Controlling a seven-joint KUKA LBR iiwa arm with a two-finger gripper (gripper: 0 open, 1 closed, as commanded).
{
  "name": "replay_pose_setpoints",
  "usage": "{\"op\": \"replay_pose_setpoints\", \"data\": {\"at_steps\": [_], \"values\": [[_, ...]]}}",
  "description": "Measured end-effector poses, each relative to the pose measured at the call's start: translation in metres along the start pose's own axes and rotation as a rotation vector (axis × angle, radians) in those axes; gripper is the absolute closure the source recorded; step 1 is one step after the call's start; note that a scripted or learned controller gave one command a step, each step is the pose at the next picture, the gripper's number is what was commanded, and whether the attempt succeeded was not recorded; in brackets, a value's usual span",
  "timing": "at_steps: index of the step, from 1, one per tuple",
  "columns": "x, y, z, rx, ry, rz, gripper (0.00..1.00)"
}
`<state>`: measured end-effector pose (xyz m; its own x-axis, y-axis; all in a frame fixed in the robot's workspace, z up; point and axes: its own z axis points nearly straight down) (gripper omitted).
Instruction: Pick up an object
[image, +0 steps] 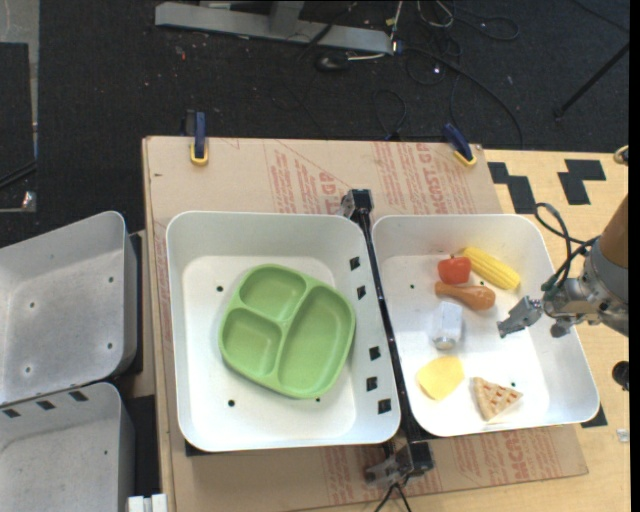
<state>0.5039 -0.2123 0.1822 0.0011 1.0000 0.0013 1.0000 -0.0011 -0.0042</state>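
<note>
- While the gripper is hovering by the right bin's right wall, bare floor is lying beneath.
- Cup is sitting left; finger state unreadable.

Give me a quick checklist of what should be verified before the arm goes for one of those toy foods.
1. Objects in reach in the right bin: ok; tomato, corn cob, sausage, clear cup, yellow slice and waffle wedge lie there.
2. Gripper over that bin: ok, near its right side.
3. Gripper carrying nothing: ok.
4. Jaws open: cannot tell.
5. Target standing apart: not ok for the tomato, corn cob and sausage, which crowd together; ok for the waffle wedge.
</note>
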Motion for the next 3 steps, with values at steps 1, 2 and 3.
{"op": "replay_pose_setpoints", "data": {"at_steps": [1, 2, 3], "values": [[0.002, 0.008, 0.06, 0.001, 0.001, 0.0, 0.0], [0.002, 0.009, 0.046, -0.005, -0.002, 0.0, 1.0], [0.0, 0.011, -0.018, -0.011, -0.004, -0.004, 1.0]]}}
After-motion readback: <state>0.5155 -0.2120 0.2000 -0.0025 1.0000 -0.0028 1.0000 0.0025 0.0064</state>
